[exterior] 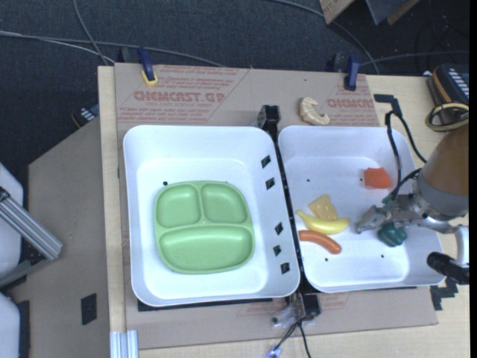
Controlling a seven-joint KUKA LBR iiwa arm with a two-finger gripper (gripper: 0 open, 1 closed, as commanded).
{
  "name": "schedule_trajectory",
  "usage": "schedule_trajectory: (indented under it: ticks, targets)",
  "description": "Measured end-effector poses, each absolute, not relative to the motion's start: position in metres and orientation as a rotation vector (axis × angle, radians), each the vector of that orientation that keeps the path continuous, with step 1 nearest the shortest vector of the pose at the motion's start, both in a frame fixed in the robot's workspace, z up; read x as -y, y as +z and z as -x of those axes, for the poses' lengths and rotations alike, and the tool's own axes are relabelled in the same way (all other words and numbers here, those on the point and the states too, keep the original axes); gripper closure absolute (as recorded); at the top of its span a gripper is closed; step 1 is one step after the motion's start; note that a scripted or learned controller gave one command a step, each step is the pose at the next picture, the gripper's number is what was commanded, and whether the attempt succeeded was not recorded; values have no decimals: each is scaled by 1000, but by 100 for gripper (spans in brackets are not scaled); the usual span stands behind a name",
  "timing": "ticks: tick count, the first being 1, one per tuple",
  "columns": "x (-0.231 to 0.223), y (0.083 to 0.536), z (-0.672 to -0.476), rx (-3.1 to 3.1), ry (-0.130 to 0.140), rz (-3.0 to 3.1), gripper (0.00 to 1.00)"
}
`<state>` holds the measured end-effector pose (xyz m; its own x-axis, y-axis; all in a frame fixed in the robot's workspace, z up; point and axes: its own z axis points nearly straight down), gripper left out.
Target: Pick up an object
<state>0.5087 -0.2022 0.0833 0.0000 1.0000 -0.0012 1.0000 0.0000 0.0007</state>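
Observation:
My gripper [376,212] hangs low over the right side of the right bin [339,144], open with nothing between its fingers. A small teal object [392,235] lies just at its near side, touching or almost touching the gripper body. An orange block [377,177] sits a little beyond the gripper, toward the bin's far right. To the gripper's left lie a yellow banana-like piece [325,215] and, nearer the front, an orange-red sausage [320,242]. The arm's orange band [451,171] rises at the right edge.
The left bin [141,162] holds a green divided plate [203,226]. A black divider with clips [279,200] separates the bins. A cream-coloured piece [314,111] lies on the board behind the right bin. Cables run along the right side.

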Motion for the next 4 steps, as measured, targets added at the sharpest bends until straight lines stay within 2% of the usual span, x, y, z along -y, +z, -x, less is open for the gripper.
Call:
schedule_trajectory:
  ticks: [1,3,4]
  targets:
    - [202,96,-509,-2219,2,-2220,100]
    - [211,218,-512,-2216,5,-2215,100]
    - [212,223,-513,-2221,2,-2219,100]
